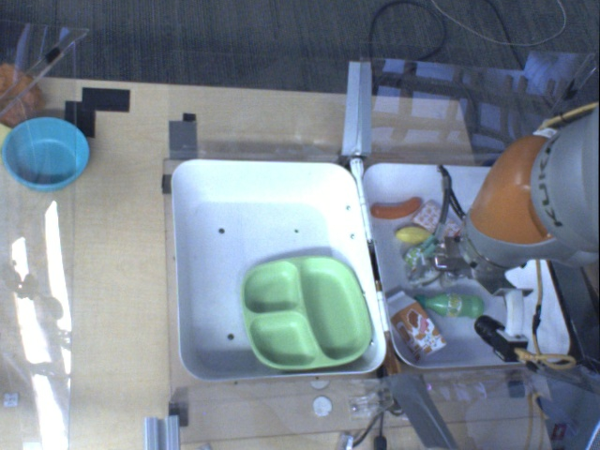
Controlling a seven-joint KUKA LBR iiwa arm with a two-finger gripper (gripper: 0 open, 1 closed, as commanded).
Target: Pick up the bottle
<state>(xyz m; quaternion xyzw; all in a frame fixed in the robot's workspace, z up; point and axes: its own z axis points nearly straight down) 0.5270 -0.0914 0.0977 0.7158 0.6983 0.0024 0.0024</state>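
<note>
The bottle [454, 305] is green with a pale cap end and lies on its side near the front of the right bin [380, 187]. My gripper [430, 262] hangs low in that bin, just behind and to the left of the bottle, beside a yellow fruit-like piece [411, 235]. The grey arm with its orange band [511, 204] comes in from the right and hides the bin's right part. Nothing shows as held.
A red sausage [397, 208] and a red-and-white packet [429, 216] lie at the back of the right bin, and a brown carton [418, 331] at its front left. A green divided plate [305, 312] sits in the left bin [216, 204]. A blue bowl [46, 153] stands far left.
</note>
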